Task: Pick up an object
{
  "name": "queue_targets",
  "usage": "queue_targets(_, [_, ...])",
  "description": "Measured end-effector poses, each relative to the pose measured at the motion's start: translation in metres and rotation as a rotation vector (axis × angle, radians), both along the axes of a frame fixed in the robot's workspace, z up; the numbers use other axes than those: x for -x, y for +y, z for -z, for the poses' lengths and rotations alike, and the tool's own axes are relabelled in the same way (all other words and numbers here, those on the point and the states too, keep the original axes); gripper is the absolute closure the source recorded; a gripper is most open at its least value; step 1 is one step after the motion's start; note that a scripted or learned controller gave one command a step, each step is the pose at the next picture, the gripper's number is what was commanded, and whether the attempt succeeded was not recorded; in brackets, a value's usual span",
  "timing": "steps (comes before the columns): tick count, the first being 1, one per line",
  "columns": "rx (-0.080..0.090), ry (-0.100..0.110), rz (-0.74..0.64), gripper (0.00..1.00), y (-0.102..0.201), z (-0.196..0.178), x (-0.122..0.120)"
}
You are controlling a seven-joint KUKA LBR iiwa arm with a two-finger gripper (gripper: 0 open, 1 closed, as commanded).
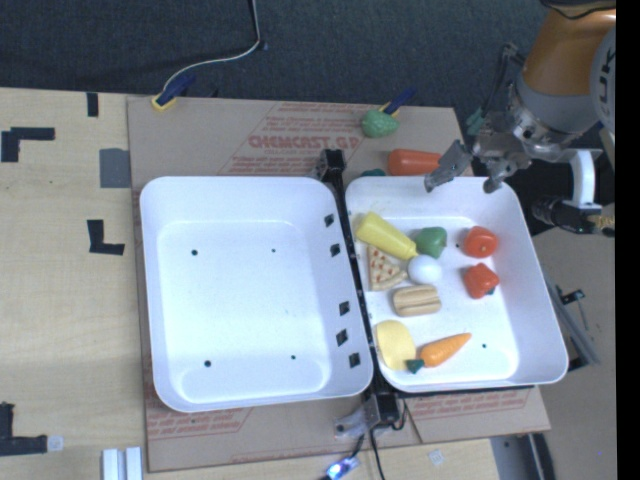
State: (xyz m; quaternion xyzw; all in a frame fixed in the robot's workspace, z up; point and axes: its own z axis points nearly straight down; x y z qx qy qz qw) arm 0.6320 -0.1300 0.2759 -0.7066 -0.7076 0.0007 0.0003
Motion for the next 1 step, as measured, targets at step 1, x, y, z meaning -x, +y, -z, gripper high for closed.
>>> queue_targets(1, [-0.003, 0.008, -0.006, 0.00, 0.0683, 0.0989, -0.0325])
